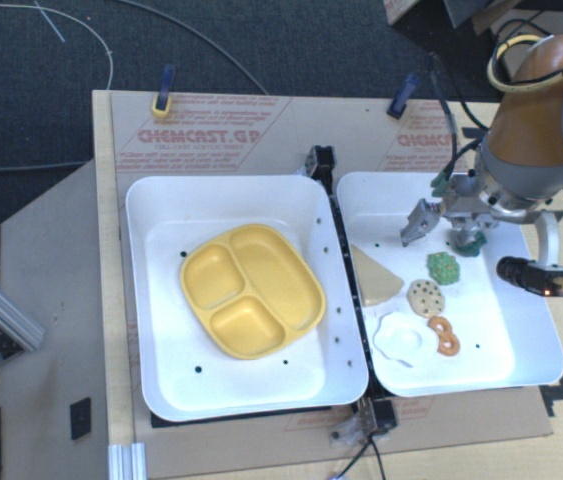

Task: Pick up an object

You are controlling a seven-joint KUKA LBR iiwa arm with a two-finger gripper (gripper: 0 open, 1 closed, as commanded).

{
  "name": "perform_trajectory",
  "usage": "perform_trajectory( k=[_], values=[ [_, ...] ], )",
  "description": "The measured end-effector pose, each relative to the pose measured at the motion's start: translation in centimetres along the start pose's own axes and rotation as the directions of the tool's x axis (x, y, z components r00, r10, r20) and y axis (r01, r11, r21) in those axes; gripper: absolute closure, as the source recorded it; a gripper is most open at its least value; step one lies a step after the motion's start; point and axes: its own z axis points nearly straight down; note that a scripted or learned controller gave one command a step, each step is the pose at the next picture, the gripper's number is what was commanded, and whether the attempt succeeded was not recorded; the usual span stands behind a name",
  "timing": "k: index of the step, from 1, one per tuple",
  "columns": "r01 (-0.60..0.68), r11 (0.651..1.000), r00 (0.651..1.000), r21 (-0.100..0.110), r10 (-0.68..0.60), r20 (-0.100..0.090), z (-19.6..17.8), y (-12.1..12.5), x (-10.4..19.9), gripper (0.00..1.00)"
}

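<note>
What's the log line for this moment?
pincer above right bin | holding nothing | green toy below it | yellow tray in left bin

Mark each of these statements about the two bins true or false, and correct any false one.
1. The yellow divided tray lies in the left bin. True.
2. The pincer hangs over the left bin. False: it is over the right bin.
3. The green item lies in the right bin. True.
4. The orange pretzel-shaped piece sits inside the yellow divided tray. False: it lies on the floor of the right bin, near the white flat piece.
5. The yellow divided tray has three compartments. True.
</note>
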Motion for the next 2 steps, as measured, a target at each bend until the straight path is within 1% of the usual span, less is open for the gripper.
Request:
perform_trajectory(
  k=[1, 2],
  values=[
    [0.003, 1.000, 1.000, -0.015, -0.003, 0.001, -0.8, 0.3, 0.0, 0.00],
    [0.002, 1.000, 1.000, -0.011, -0.002, 0.001, 3.4, 0.6, 0.3, 0.00]
  ],
)
